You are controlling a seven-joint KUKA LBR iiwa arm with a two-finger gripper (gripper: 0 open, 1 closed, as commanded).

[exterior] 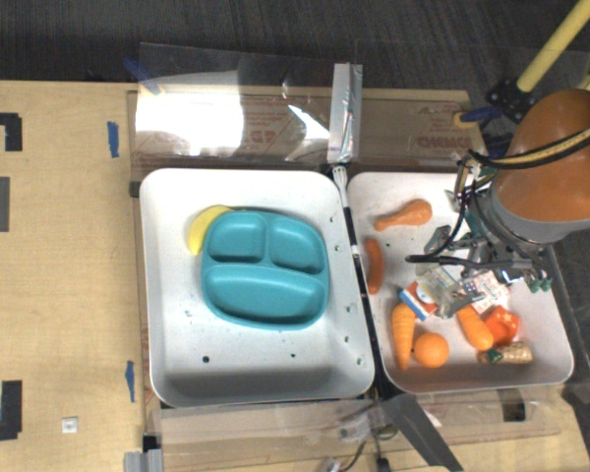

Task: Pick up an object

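The hand hangs low over the middle of the right bin, among cables and dark linkage, and whether it is spread or closed I cannot tell; nothing can be made out between its tips. The pickable things lie crowded under and around it: a carrot and an orange ball at the near side, a second carrot touching a red piece, a crumpled packet right under the hand, a drumstick farther back, a sausage against the dividing wall, and a cork-like piece near the front rim. The likely trouble is the clutter: a descent here could land on two things at once, pinch the slippery packet alone, or nudge the round ball away. The carrots taper, so a grip near the thin end may slide off. The left bin holds a teal tray with a yellow thing half tucked under its far-left edge, well apart from the hand. Both bins sit on a wooden worktop with blue tape marks, a clear sheet glaring behind them, and dark carpet beyond.
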